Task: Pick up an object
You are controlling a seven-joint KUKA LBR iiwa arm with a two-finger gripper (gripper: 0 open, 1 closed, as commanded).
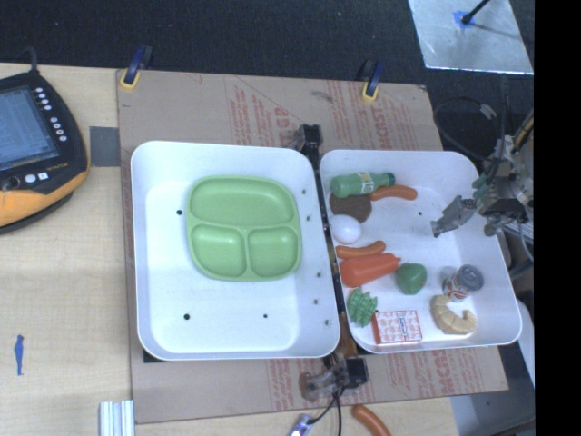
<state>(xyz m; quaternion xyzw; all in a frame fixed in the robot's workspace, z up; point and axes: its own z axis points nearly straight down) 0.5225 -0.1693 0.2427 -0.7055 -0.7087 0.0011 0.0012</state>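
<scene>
Lower right, nearest row: a croissant [453, 316] lies by the right bin's [508, 334] bottom-right wall, a small red-and-white box [397, 326] to its left, a green leafy piece [362, 307] at the bin's left wall.
Right of centre, next row up: a can [466, 280] rests just above the croissant; a green pepper [411, 277] and a carrot [368, 266] sit further left, the carrot's long axis running left to right.
Centre right, gripper: the gripper [451, 216] hangs over the bin's right half, fingers pointing toward the lower left; I cannot tell whether they are apart or together, and nothing is visible between them.
Key relation: the can is the nearest candidate, lying just below and slightly right of the gripper; the pepper lies down and left.
Open room: bare white floor spreads under the gripper; the can and croissant crowd the right wall, so the pepper looks easier to approach.
Upper part of bin: a green bottle [361, 184] lies on its side, long axis left to right, well apart from the gripper.
Left of frame: the left bin [163, 325] holds a green divided plate [244, 226].
</scene>
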